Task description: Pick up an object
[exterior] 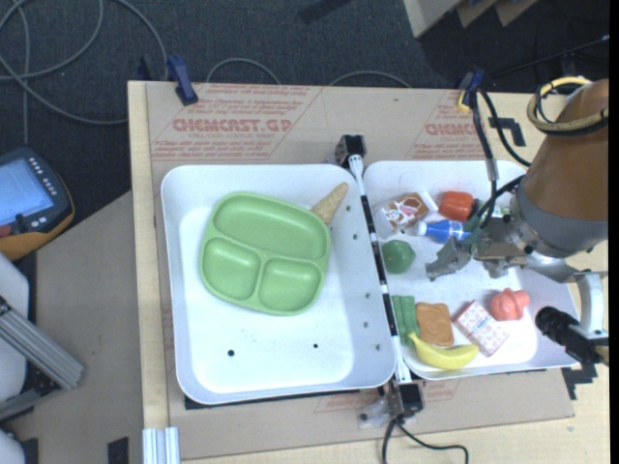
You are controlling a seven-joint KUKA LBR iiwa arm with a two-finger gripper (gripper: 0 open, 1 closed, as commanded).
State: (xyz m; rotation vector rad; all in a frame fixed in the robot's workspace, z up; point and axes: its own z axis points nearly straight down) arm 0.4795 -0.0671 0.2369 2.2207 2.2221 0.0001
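A bench (242, 124) covered in printed cardboard carried two shallow white bins side by side, seen from above at a slant. The left bin (193, 356) held a green divided plate (264, 252), and a tan cone (330, 202) lay tilted at the plate's upper right edge, touching it. The right bin (513, 356) held a scatter of small toys: a red and white packet (406, 209) near the top left, an orange-red piece (456, 203) just beside it, a blue tube (446, 229) below those, a green ball (397, 255) near the divider, a green block (403, 313), a toast-coloured slab (435, 323), a yellow banana (444, 355) along the front edge, a pink and white box (481, 327) and a pink lump (508, 304). The grey arm (566, 177), with its orange band, reached in from the right above the right bin. Its gripper (447, 260) hung low over the middle of that bin, between the blue tube and the toast-coloured slab, with the green ball near its left. The gripper's dark fingers looked spread apart, with nothing seen between them. A blue-screened handset (29, 196) lay off the bench at far left.
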